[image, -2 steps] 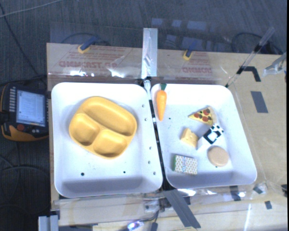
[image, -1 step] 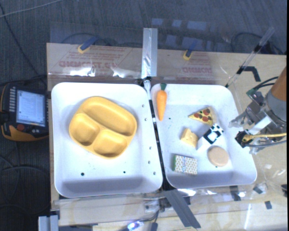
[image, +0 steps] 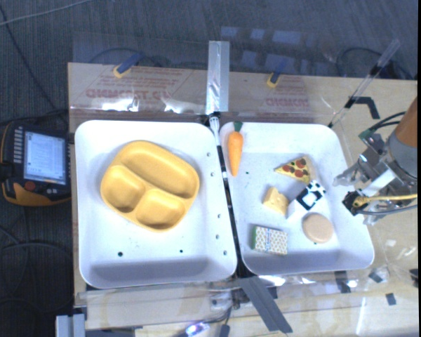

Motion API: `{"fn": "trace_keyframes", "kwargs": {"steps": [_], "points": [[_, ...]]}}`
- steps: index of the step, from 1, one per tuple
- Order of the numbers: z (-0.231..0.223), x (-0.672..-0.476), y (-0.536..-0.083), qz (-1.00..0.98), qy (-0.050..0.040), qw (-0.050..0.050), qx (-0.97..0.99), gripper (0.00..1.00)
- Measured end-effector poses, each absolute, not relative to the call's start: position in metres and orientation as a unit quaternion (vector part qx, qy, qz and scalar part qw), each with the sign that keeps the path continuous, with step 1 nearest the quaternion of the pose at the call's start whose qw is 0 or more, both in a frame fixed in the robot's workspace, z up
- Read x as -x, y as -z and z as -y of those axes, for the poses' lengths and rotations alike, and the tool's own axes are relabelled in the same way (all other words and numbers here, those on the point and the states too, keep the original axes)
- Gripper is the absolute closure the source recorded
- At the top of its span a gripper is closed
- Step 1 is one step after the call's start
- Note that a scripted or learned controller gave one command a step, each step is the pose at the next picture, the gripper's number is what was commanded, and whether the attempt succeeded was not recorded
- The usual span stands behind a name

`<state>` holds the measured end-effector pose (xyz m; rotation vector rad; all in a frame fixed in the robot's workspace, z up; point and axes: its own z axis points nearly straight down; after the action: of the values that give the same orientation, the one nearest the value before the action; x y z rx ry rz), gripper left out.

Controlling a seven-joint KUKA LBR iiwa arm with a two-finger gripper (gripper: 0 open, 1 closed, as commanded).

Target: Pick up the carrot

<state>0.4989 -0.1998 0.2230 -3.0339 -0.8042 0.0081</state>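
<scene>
Orange and upright in the picture, the carrot (image: 234,150) is seen in the right bin (image: 351,258), lying against its left wall near the far corner; its green top is partly lost in the rim. The gripper (image: 358,188) is found over the right edge of the same bin, well apart from the carrot; whether the jaws are apart or together cannot be told. A yellow divided tray (image: 149,184) is seen in the left bin (image: 91,258).

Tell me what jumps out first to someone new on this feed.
The big yellow three-compartment plastic dish sits in the middle of the left white bin. In the right white bin, the small orange toy carrot lies along the left wall, while the claw hovers at the right rim.
</scene>
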Motion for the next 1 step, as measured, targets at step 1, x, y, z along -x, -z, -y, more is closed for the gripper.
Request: {"fn": "trace_keyframes", "kwargs": {"steps": [1], "points": [[0.2238,-0.5656,-0.2860,0.103,-0.0027,-0.001,0.995,0.00]]}}
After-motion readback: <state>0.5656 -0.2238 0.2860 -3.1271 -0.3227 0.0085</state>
